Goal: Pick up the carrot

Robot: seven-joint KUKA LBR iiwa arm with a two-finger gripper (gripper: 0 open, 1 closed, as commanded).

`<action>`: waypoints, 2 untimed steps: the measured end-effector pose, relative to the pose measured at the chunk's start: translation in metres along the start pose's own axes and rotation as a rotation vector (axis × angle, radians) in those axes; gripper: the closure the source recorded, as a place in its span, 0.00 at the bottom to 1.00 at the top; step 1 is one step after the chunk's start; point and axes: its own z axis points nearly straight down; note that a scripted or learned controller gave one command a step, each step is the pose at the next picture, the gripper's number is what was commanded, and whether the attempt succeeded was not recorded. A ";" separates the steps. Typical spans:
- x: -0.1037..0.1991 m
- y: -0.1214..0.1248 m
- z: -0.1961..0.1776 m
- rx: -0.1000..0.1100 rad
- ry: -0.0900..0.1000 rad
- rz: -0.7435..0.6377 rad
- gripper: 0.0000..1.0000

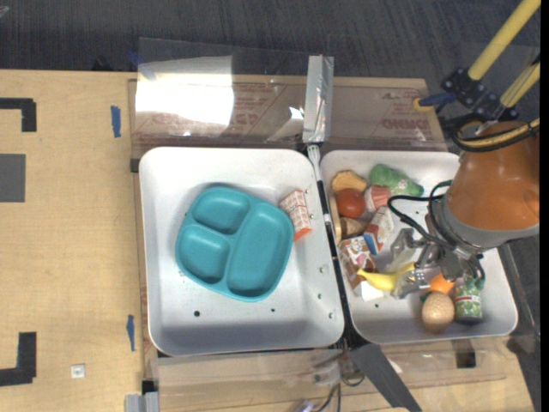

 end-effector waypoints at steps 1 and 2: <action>-0.013 -0.060 0.038 0.005 -0.005 -0.361 1.00; -0.001 -0.102 -0.001 0.006 -0.004 -0.632 1.00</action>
